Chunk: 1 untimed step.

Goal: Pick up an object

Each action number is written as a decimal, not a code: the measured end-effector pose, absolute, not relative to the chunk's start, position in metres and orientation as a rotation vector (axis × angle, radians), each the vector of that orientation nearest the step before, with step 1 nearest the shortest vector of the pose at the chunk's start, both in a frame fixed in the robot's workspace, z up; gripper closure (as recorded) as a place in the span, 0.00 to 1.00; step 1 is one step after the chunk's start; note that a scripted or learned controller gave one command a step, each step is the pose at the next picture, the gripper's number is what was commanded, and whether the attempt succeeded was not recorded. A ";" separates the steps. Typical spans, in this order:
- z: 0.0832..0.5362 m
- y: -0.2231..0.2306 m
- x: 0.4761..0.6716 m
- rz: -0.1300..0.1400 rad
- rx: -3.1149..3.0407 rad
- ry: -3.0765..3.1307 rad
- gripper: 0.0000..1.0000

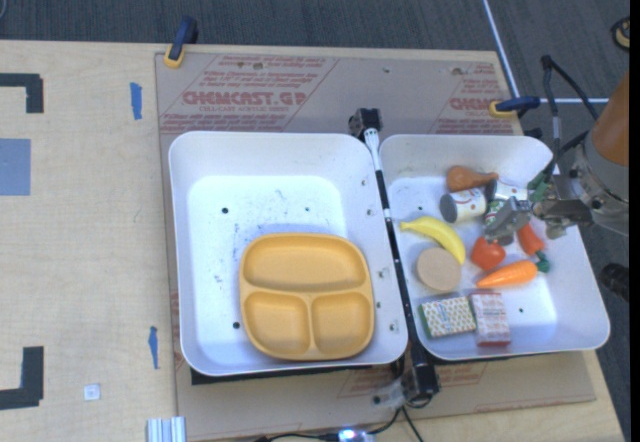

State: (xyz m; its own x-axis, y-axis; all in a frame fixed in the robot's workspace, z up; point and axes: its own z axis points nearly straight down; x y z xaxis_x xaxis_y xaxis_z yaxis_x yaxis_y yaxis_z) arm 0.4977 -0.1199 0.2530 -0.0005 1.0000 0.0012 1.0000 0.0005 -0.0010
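Camera view: gripper (508,218) hangs low in right bin (585,325) just above tomato (488,253), finger state can't tell; tomato, between banana (438,233) and carrot (509,275), looks light, stiff, smooth, likely to roll, so pinch across its middle.

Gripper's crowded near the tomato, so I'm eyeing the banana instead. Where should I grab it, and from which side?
Grip the banana across its narrow middle, coming straight down. It lies flat, curved, with bare bin floor on its left; the round cookie sits close below its lower end.
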 end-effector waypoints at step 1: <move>0.133 -0.117 0.527 0.001 -2.221 -2.218 0.00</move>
